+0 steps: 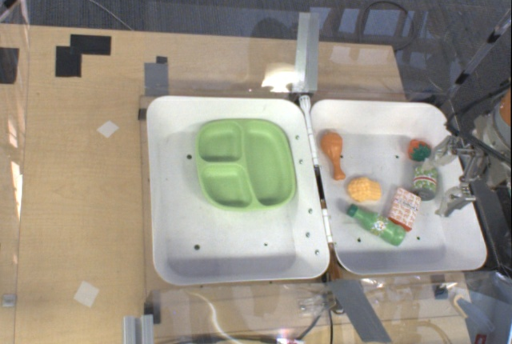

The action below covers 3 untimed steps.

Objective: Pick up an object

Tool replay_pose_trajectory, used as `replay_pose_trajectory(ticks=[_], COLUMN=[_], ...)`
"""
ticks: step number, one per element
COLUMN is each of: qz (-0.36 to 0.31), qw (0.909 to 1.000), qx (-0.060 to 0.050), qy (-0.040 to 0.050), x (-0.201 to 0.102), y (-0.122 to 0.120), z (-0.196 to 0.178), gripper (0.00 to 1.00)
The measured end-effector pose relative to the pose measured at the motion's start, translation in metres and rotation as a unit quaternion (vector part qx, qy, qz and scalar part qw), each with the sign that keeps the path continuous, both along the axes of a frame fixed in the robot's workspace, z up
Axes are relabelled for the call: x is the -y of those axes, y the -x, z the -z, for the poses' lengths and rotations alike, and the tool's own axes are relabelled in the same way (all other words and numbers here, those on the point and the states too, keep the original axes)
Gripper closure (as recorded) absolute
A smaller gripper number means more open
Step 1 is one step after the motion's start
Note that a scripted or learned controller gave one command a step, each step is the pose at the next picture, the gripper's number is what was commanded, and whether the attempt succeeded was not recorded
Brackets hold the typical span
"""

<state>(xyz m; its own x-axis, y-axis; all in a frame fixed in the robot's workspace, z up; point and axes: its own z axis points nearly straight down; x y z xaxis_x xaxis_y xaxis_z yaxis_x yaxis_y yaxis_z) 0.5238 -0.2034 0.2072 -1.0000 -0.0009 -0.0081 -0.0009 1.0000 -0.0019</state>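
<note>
The right bin [400,254] holds several toy items: an orange drumstick [333,153], a yellow corn piece [364,190], a green bottle [377,225] lying flat, a red-and-white carton [404,209], a small green-and-white bottle [425,181] and a red strawberry [419,150]. My gripper [442,178] reaches in at the bin's right edge and is open. One fingertip sits near the strawberry, the other below the small bottle, which lies just left of the gap. Nothing is held.
The left bin [176,246] holds a green divided plate [244,163]. A metal post [307,54] stands behind the seam between the bins. Black tape marks [80,53] lie on the wooden bench at far left.
</note>
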Motion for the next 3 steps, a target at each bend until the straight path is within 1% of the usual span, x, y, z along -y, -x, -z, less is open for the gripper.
replay_pose_trajectory(ticks=[1, 2, 3], qz=[0.237, 0.407, 0.544], qw=[0.9714, 0.9132, 0.8392], qx=[0.007, 0.003, 0.001], qy=[-0.0015, -0.0064, -0.0055], x=[0.003, -0.101, -0.109], y=[-0.029, -0.072, -0.099], z=[0.103, 0.118, 0.119], gripper=[0.00, 0.00, 0.00])
